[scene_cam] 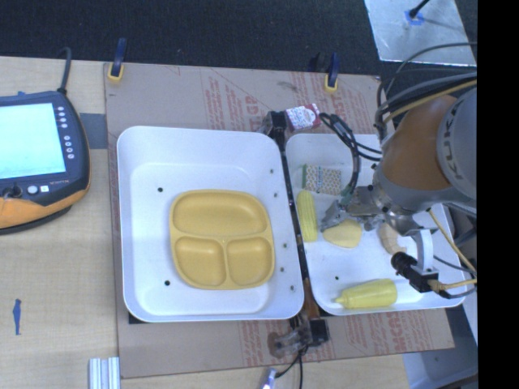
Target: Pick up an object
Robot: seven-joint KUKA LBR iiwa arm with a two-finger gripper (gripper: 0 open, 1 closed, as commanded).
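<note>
Camera view: L bin (134, 217) w/ yellow tray (221, 238), R bin (324, 294) w/ corn (306, 215), squeeze bottle (367, 295).

The arm (430, 148) covers much of the right bin (324, 286), so the bin's far right corner is hidden. The gripper (345, 213) is blurred, and its fingers cannot be told apart. A pale object (389, 237) is partly hidden under the wrist. The tablet (36, 156) is cut by the left edge.
</note>
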